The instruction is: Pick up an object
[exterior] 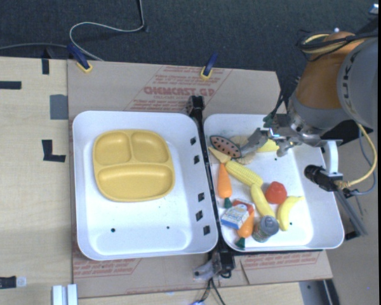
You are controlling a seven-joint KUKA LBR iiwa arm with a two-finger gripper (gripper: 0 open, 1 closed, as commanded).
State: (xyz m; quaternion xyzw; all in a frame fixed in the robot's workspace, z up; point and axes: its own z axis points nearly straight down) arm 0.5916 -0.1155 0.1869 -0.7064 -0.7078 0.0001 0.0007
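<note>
The grey arm with the orange band reaches in from the right, and its two-finger gripper (265, 143) hangs low over the far end of the right white bin (317, 224). Its fingers (253, 142) stand slightly parted, with a yellow piece showing just behind them; whether they grip it cannot be told. Beside them lies a dark oval spotted toy (225, 147), partly overlapped. Nearer the front lie a yellow corn cob (243, 171), an orange carrot (223, 181), a red tomato (276, 192), a yellow banana (287, 211), a small blue-and-white carton (233, 216) and a grey round thing (265, 228) too blurred to name. The left white bin (140, 237) holds a yellow divided plastic plate (133, 164). Both bins sit on brown cardboard (171, 91) on the bench.
</note>
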